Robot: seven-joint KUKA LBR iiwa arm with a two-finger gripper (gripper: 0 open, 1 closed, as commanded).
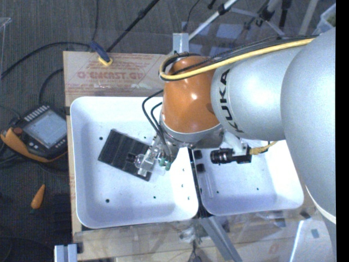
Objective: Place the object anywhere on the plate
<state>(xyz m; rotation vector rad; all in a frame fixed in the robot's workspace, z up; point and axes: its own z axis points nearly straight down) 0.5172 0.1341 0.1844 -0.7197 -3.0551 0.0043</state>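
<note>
I see the black ridged plate lying flat in the left bin, well clear of the walls, so anywhere on it is a fair target. My hand hangs over the plate's right edge, likely for the drop. I cannot tell whether it grips any object. The right bin sits alongside.

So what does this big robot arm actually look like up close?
The arm is bulky, rounded and glossy silver-grey, with black KUKA lettering on its side. A shiny orange dome-shaped band sits above the wrist. A yellow cable and a black cable run along its top. At the end is a small metallic tool, with a little black cylinder mounted nearby.
</note>
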